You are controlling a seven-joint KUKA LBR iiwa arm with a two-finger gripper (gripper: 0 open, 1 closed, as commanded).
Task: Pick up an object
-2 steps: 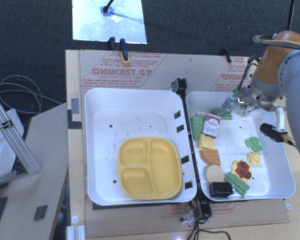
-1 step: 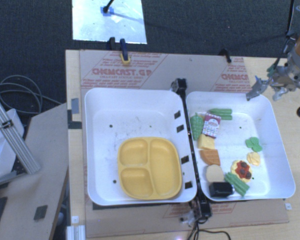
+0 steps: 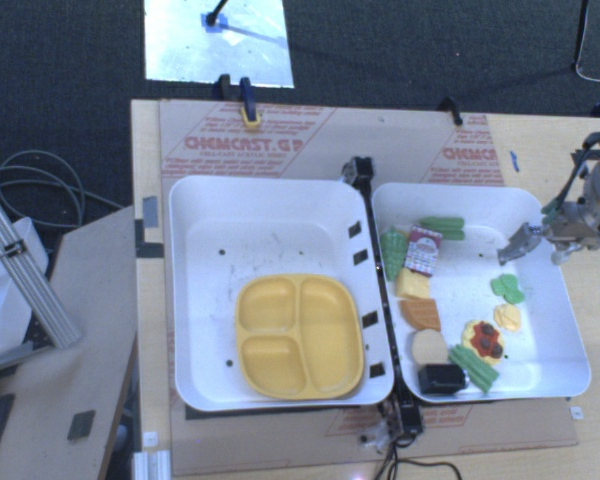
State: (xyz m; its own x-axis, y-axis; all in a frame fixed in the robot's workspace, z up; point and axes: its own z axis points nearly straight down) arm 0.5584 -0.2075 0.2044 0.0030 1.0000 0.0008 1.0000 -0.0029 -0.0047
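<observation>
Camera view: end effector (image 3: 525, 240) empty (finger state unclear) — green leaf toy (image 3: 507, 288) just below, apart.

We look down from a single fixed camera set high above the counter (image 3: 310, 128), tilted at a slant. It takes in both white bins (image 3: 195, 208) side by side, with dark floor (image 3: 60, 58) beyond the far edge.
</observation>
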